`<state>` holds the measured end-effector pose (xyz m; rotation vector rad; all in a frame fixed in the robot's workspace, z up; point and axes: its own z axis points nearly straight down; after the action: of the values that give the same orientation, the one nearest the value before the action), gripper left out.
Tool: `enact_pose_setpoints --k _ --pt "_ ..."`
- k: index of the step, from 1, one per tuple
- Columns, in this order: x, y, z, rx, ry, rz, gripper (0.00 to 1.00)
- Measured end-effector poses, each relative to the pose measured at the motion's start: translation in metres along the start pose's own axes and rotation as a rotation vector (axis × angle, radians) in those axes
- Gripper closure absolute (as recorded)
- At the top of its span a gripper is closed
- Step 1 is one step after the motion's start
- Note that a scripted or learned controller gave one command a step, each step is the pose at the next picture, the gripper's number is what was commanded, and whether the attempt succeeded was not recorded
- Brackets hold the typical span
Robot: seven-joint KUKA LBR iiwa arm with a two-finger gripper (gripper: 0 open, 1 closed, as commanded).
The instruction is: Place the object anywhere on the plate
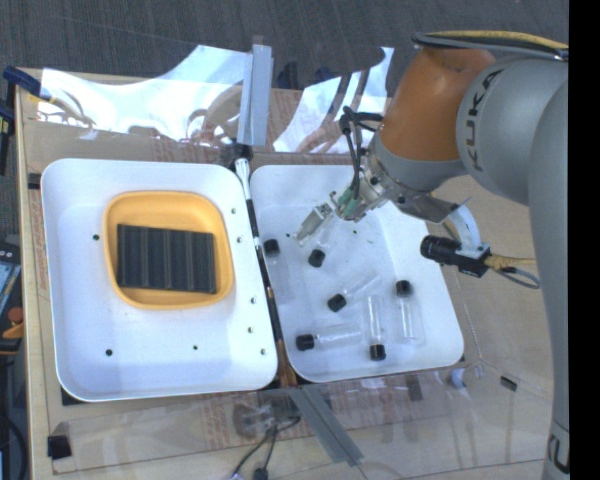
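Hiding claw [352, 206] fingers | arm | clear vials [375, 318] faint

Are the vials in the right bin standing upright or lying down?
Lying down. The clear black-capped vials rest on their sides across the right bin floor.

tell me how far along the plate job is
Nothing looks done yet: the yellow rounded plate with the dark ribbed centre in the left white bin carries no vial. The hand is over the right white bin, near a clear black-capped vial; a grasp isn't clear. Several more vials lie there. The pick, carry and placing remain.
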<state>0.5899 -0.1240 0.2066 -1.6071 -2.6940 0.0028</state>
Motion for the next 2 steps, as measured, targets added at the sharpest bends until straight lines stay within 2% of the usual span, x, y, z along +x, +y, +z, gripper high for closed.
enact_pose_setpoints --k 1,2 --pt "0.024 0.034 -0.008 -0.003 -0.004 -0.353 0.0" --pt "0.04 0.048 0.015 -0.001 -0.002 -0.708 0.0"
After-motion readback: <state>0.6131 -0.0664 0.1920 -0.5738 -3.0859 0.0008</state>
